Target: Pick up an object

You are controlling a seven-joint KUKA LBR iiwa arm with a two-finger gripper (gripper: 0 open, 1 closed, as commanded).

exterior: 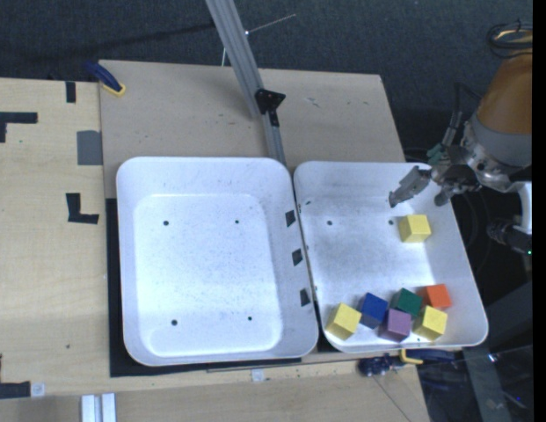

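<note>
Just yel cube [414, 228], sides skewed.

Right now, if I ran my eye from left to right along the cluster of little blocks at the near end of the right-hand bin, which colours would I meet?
Yellow block → blue block → purple block → a second yellow block.

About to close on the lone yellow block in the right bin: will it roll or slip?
The yellow block looks like a flat-faced cube, so it probably slides rather than rolls. It looks rigid. It sits apart from the other blocks, below the gripper, so a nudge likely moves it alone.
</note>
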